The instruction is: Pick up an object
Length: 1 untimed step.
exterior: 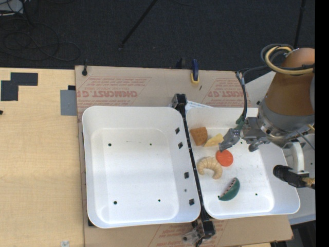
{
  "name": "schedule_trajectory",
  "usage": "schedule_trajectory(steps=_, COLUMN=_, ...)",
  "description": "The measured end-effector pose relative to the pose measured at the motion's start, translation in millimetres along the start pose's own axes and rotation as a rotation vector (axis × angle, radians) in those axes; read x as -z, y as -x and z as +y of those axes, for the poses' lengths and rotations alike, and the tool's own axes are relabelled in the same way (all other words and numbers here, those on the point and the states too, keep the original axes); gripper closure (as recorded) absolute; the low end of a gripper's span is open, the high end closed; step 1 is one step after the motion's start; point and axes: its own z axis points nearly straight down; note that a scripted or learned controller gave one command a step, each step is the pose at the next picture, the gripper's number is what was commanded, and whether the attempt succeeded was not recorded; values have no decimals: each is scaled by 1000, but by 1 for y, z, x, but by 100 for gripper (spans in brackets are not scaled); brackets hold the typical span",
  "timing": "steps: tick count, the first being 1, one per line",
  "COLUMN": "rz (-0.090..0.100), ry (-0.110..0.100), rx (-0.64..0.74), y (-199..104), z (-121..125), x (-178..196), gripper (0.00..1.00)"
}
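Observation:
The right bin (280, 202) holds several small toy foods. A brown block (199, 136) lies near the divider, with a yellow wedge (214, 140) beside it. Below them lie a red round piece (224, 158), a tan croissant (211, 166) and a green watermelon slice (230, 190). My gripper (229, 141) reaches in from the right and hangs just above the red round piece, close to the yellow wedge. Nothing is seen held in it.
The left bin (92, 138) sits beside the right one, with a black divider rail (187, 158) between them. Both bins rest on a cardboard sheet (128, 89). The grey and orange arm (288, 102) covers the right bin's far right corner.

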Motion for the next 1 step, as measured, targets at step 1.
schedule_trajectory(steps=1, rz=1, ry=3, rx=-3, y=15, z=27, x=-141, gripper=0)
